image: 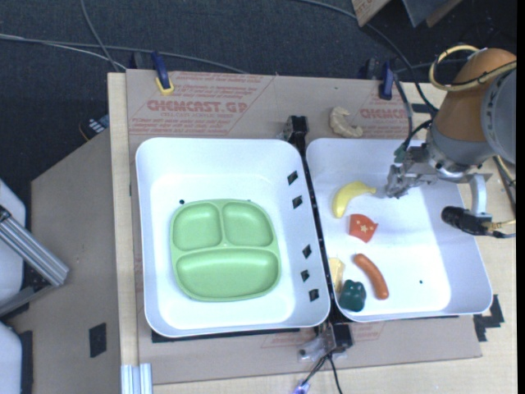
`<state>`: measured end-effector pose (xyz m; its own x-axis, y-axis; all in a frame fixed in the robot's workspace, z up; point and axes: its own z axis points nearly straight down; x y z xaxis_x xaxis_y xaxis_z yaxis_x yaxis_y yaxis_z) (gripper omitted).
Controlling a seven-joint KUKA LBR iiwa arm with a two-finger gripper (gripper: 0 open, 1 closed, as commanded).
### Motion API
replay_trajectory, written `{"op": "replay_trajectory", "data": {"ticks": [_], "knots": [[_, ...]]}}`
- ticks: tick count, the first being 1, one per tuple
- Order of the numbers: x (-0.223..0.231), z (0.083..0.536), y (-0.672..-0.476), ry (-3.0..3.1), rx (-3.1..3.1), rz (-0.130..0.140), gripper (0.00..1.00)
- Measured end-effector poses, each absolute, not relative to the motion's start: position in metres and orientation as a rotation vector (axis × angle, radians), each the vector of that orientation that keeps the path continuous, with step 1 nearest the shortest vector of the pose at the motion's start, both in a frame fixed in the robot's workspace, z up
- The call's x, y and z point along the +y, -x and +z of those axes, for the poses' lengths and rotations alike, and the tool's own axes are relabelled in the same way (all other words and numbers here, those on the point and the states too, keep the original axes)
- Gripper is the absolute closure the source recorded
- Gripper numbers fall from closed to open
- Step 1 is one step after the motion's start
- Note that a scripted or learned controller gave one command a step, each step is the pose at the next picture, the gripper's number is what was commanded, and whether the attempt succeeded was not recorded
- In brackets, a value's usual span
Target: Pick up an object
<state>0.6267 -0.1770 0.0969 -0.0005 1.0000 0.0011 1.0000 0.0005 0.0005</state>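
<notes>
The right bin (435, 245) holds a yellow banana (350, 196), a red wedge-shaped piece (362, 227), an orange-red sausage (371, 275), a dark green pepper (353, 295) and a small pale yellow piece (335, 272). My gripper (397, 185) hangs over the upper middle of that bin, just right of the banana's tip. Nothing shows between its fingers. The arm's grey and orange wrist (464, 113) rises behind it at the right.
The left bin (156, 220) holds a green divided tray (224, 249). A beige lump (345, 121) lies on the cardboard behind the bins. Blue clamps (162, 73) pin the cardboard's far edge. Bare white floor lies in the right bin's right half.
</notes>
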Motion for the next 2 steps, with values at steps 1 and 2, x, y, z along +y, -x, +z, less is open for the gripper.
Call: {"op": "replay_trajectory", "data": {"ticks": [1, 2], "knots": [[-0.173, 0.142, -0.631, 2.223, -2.226, -0.005, 1.0], [-0.179, 0.189, -0.635, 2.225, -2.227, -0.005, 1.0]]}}
